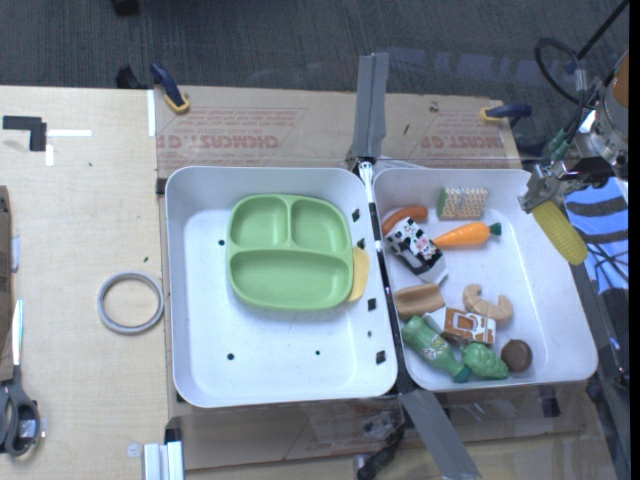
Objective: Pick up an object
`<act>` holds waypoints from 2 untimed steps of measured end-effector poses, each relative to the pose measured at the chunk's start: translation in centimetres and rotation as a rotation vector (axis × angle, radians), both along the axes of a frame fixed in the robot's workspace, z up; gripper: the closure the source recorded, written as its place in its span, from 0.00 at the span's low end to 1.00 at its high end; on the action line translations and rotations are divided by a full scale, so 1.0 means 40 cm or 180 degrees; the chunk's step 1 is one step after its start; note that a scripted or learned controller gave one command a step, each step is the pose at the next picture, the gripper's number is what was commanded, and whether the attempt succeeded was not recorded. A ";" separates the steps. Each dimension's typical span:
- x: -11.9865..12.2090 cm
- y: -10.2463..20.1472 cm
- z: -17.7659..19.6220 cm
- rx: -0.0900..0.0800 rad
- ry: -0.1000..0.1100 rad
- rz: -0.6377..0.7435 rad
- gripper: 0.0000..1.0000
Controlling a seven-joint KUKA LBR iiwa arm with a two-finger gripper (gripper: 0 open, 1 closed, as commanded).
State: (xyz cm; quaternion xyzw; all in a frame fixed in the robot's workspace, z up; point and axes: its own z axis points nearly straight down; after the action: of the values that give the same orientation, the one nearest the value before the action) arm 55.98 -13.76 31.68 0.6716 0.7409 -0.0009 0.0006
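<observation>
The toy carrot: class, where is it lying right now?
The carrot lies in the right bin, near its back, just below the waffle and right of the toy cow.

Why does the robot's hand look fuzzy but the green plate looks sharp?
In the camera view, the gripper at the right edge and the yellow toy corn cob at it look smeared, probably from motion; the green divided plastic plate in the left white bin is crisp, evenly lit, with soft shadows.
</observation>
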 end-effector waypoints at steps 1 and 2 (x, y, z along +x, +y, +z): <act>-0.016 -0.026 -0.126 0.0002 0.0006 -0.0103 1.00; -0.015 -0.026 -0.126 0.0002 0.0005 -0.0102 0.00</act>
State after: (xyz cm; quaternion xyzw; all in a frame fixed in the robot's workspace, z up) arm 55.36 -14.81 26.64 0.6834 0.7301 -0.0013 -0.0002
